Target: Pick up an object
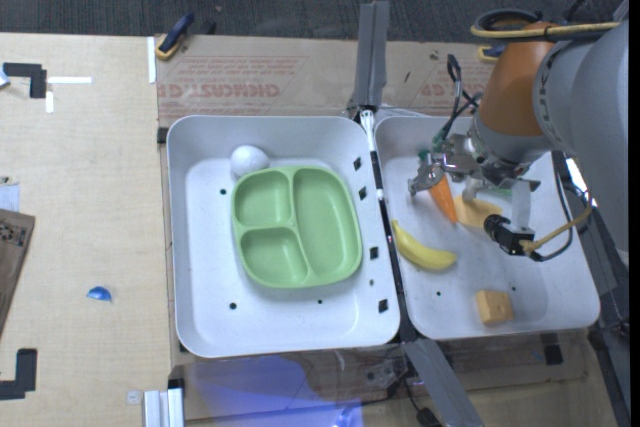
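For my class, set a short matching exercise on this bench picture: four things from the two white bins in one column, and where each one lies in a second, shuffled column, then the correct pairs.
Things
1. green divided plate
2. white ball
3. banana
4. tan block

Places
A. right bin, near its front edge
B. middle of the left bin
C. right bin, close to the divider between the bins
D. left bin, touching the plate's far left corner

Pairs: 1-B, 2-D, 3-C, 4-A
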You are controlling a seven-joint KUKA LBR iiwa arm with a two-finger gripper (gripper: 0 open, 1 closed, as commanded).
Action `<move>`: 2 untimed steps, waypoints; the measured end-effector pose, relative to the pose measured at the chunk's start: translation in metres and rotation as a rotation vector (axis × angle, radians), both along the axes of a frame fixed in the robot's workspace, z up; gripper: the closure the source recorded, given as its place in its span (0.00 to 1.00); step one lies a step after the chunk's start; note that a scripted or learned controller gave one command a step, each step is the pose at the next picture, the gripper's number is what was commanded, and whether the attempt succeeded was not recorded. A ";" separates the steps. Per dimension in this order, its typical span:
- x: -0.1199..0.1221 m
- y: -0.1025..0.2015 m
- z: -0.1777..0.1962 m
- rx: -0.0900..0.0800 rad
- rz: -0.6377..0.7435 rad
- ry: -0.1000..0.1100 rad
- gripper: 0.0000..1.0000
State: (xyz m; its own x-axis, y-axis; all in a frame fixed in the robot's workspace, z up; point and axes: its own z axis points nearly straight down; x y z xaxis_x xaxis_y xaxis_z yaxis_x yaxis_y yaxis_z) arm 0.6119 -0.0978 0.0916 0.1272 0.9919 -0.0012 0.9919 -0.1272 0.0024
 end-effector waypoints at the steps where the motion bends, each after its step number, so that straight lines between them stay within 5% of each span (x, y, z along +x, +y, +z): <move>1: -0.001 -0.002 0.005 0.000 -0.005 0.006 1.00; 2: 0.017 0.071 0.096 -0.001 -0.062 0.008 1.00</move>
